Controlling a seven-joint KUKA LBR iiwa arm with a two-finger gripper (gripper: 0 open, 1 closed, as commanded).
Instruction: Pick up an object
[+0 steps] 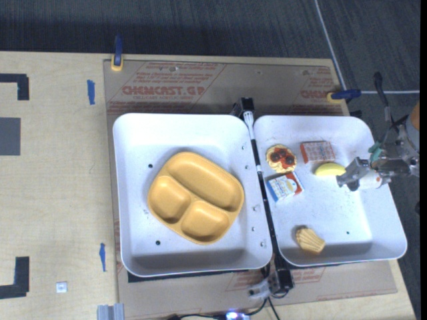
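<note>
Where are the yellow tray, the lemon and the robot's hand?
Tray (195,197), camera view, middle ridge between its compartments.
Lemon (329,171), camera view, middle of its yellow skin.
Hand (347,181), camera view, at its fingertips.

Wooden bench (53,199) bearing two white bins (127,179) side by side
</note>
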